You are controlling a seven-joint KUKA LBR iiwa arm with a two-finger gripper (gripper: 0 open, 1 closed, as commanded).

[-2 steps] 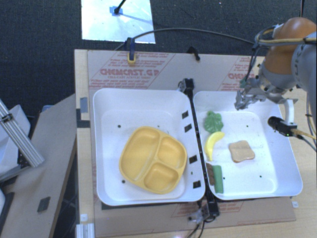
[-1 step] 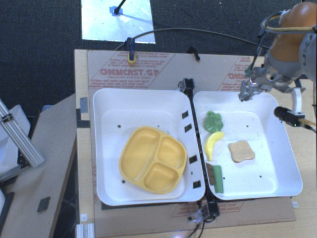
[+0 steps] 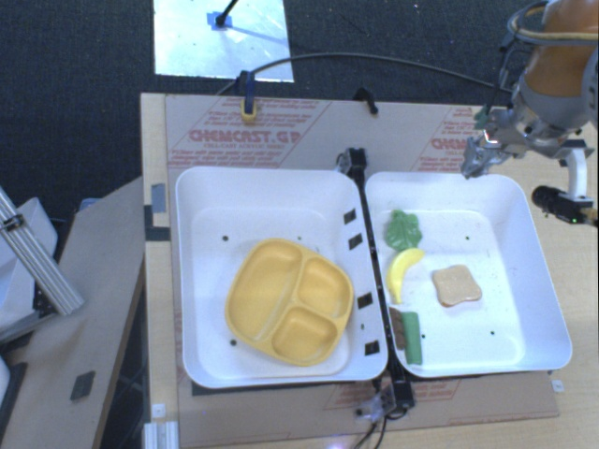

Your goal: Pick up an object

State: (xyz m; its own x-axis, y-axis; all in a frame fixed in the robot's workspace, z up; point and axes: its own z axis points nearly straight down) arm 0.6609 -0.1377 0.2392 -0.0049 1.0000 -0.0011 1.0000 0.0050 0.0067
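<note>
The right bin (image 3: 524,344) holds a green leafy piece (image 3: 403,228), a yellow banana (image 3: 402,271), a tan slice of toast (image 3: 456,285) and a green and brown stick (image 3: 408,333) near its left wall. My gripper (image 3: 474,162) hangs at the far right corner of that bin, over its back rim, well away from all the objects. Nothing shows between its tips.
The left bin (image 3: 215,204) carries a yellow divided plate (image 3: 289,299). A black divider with clips (image 3: 365,241) runs between the bins. A black cable (image 3: 374,59) arcs over the board behind them. A grey metal rail (image 3: 33,251) lies at the left.
</note>
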